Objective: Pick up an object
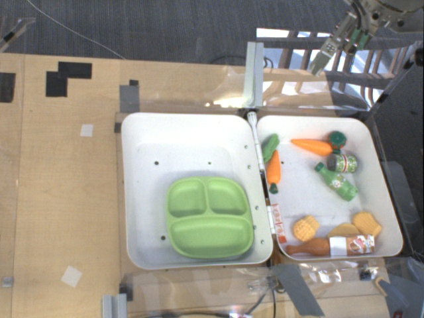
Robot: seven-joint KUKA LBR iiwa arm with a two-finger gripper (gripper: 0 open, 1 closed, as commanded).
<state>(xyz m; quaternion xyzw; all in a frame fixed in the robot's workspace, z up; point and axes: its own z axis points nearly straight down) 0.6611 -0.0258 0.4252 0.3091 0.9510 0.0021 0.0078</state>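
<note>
Lying along the near edge of the right bin [391,184], a brown bottle [334,246] sits beside a corn cob [305,228] and a biscuit-coloured piece [366,223]. Farther back rest a green bottle [338,183], a can [344,163] and two carrots [313,146]. A green divided plate [209,217] occupies the left bin [152,144]. Beyond both bins hangs the gripper [320,61], grasping nothing; whether it is parted or closed cannot be told.

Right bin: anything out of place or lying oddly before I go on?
A small orange carrot with a green top rests on the divider between the right white bin and the left white bin, not flat inside. The brown bottle lies on its side.
</note>
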